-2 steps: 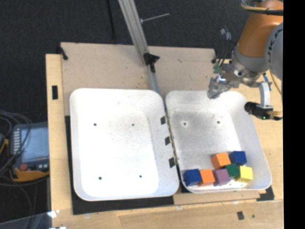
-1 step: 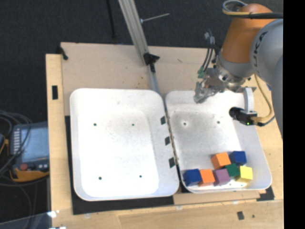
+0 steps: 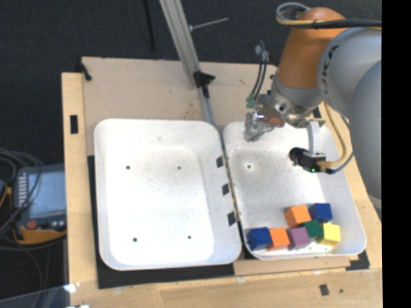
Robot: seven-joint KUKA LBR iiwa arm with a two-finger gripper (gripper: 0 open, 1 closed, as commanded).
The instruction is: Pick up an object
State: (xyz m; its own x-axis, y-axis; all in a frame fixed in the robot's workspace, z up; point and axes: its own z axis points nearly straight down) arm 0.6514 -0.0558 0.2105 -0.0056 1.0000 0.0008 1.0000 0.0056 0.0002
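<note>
Now the gripper (image 3: 257, 128) hangs at the upper edge of the right bin (image 3: 270, 172), fingers too blurred to tell. Blocks (image 3: 297, 230) huddle lower right, well apart. Packed so tightly, a descent could wedge between neighbours and miss.

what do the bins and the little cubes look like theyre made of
Bins: probably moulded plastic, matte white with rounded corners and a raised rim, scuffed grey inside. Cubes: solid-coloured with sharp edges and a dull surface, so painted wood or plastic; the look leaves that open.
</note>
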